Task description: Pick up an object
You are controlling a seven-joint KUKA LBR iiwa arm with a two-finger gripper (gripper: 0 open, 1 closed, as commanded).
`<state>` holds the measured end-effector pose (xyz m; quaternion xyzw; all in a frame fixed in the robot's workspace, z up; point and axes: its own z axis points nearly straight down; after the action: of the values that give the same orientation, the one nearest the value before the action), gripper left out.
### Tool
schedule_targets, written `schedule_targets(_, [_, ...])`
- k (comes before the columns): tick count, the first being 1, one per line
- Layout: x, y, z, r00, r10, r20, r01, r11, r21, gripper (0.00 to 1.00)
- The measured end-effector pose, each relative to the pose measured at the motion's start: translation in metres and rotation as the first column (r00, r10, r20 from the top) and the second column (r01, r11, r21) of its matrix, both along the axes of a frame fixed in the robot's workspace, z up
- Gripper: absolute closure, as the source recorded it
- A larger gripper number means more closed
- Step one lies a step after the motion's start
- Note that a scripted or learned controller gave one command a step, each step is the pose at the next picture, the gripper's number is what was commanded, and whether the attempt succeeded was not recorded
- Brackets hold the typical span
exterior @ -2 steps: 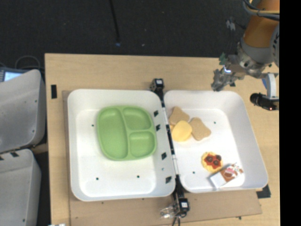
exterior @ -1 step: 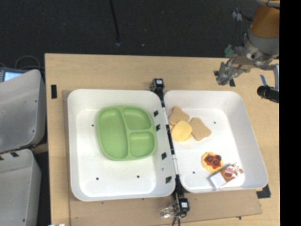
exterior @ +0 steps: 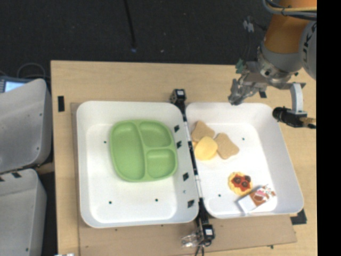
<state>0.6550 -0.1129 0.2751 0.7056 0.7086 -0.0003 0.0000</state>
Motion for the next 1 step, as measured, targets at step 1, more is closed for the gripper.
schedule_targets(1, [-0.0152, 0.0465, -0.0162, 1.000, 0.000, -0.001, 0.000, 1.000, 0.000, 1.00])
